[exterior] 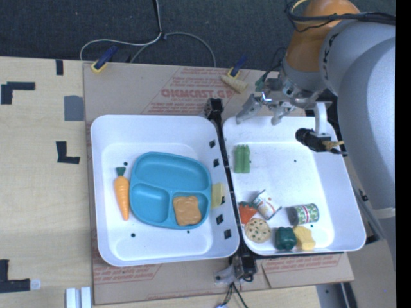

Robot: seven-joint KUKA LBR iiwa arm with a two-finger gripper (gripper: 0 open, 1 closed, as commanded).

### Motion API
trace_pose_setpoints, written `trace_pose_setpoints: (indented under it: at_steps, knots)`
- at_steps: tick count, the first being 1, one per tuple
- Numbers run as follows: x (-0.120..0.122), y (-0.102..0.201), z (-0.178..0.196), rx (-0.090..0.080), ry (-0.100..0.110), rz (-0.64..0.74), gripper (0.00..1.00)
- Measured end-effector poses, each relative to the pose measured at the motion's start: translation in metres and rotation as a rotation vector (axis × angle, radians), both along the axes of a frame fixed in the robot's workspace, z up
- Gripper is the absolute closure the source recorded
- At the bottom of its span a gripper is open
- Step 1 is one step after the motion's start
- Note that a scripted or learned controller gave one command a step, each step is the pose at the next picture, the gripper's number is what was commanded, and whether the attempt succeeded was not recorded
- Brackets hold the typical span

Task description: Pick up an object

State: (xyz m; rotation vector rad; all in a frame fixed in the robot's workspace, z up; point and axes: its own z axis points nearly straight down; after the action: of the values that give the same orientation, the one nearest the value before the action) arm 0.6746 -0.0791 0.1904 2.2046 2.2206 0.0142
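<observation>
I see the gripper [264, 111] at the right bin's [334, 191] twelve o'clock rim, jaws spread and holding nothing; green block [241, 158] at its six o'clock

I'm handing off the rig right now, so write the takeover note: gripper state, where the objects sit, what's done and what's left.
Gripper: over the far edge of the right bin, jaws spread, nothing between them.
Right bin: green block alone near the far left; near end holds a small tilted can, a green-labelled can on its side, a cookie, a dark green piece and a yellow piece.
Left bin: blue tray with toast in one compartment, carrot beside it.
Done: no pick yet.
Left: descend, grasp one object, lift. The green block looks the easiest, being isolated.
</observation>
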Motion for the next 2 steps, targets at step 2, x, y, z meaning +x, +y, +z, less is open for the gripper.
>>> trace_pose_setpoints:
  at_steps: [2]
  knots:
    - [-0.073,0.002,-0.004,0.001,0.021,-0.012,0.00]
